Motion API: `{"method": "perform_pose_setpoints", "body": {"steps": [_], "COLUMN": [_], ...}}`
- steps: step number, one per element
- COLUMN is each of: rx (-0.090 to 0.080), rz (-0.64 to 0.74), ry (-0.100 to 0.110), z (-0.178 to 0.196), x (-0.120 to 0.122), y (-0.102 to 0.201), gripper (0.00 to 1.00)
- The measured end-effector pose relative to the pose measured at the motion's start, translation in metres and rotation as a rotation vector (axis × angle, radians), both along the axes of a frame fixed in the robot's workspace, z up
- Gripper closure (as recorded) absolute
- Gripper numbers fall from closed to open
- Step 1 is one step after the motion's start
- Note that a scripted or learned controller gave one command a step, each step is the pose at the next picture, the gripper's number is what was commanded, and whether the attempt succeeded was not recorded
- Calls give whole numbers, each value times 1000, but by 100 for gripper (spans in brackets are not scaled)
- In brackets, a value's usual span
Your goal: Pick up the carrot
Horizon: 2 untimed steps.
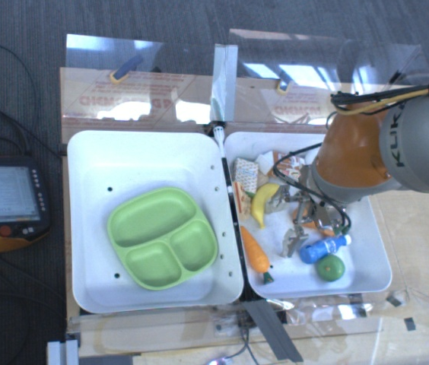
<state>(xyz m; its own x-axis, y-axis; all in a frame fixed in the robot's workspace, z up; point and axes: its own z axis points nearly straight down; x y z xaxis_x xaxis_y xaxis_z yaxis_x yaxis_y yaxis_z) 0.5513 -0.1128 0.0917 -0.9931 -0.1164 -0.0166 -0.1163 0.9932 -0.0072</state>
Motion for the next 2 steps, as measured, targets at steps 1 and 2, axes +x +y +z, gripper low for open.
{"method": "perform_pose_setpoints", "body": {"steps": [1,2], "rx": [0,6], "rz": [-19,-109], "ry": [-3,6], "z": [0,-1], "x": [-48,-45], "y": [17,18], "gripper": [0,0]}}
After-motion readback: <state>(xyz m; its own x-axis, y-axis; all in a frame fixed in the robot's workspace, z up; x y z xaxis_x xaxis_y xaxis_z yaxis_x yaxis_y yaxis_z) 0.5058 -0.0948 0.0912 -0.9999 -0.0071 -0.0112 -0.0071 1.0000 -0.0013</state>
